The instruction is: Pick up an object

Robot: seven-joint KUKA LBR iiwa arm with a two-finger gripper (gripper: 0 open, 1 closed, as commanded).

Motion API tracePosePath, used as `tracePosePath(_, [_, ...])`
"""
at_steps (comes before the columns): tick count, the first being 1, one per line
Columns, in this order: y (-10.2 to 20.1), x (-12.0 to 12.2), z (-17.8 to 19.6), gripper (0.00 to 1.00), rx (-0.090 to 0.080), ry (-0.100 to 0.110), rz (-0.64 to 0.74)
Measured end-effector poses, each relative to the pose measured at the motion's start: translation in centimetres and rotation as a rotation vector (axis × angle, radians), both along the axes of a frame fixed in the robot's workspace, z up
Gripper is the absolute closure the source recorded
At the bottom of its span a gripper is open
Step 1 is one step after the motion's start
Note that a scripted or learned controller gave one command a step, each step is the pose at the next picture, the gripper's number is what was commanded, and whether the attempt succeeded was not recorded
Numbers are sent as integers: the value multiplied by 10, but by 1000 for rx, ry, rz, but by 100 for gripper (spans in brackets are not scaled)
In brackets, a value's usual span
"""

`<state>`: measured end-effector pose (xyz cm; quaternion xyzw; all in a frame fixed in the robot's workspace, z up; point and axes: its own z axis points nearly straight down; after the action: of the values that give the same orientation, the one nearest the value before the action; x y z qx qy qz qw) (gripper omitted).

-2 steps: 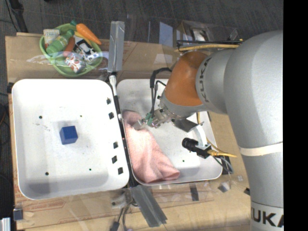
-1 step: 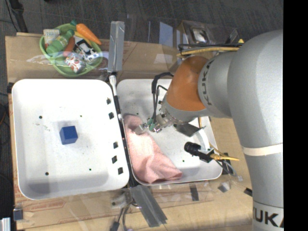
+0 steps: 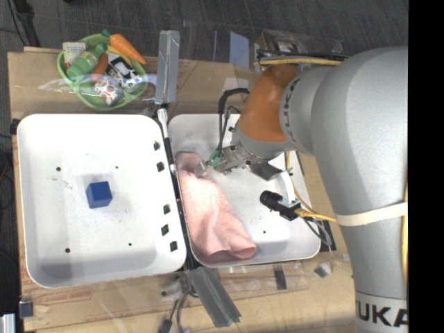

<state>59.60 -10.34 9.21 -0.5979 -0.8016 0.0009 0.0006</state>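
Tool (image 3: 210,164) down in right bin (image 3: 305,245) at upper end of pink cloth (image 3: 211,214) — finger state cannot be told. Blue cube (image 3: 99,193) in left bin (image 3: 41,137).

Bright, even overhead light; soft shadows; perhaps slight blur throughout.

Bulky grey arm (image 3: 361,151), orange band, KUKA lettering

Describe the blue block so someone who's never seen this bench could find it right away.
Look at the left bin of the two white bins. On its floor, left of centre, sits the blue block, a small cube standing alone. It is solid blue and hard-edged, unlike the soft pink cloth in the right bin.
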Motion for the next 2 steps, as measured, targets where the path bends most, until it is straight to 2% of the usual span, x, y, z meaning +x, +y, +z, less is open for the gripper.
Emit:
tracePosePath(1, [-7,-84,10,0,2,1,37])
tracePosePath(2, [-2,-60,-1,0,1,0,-39])
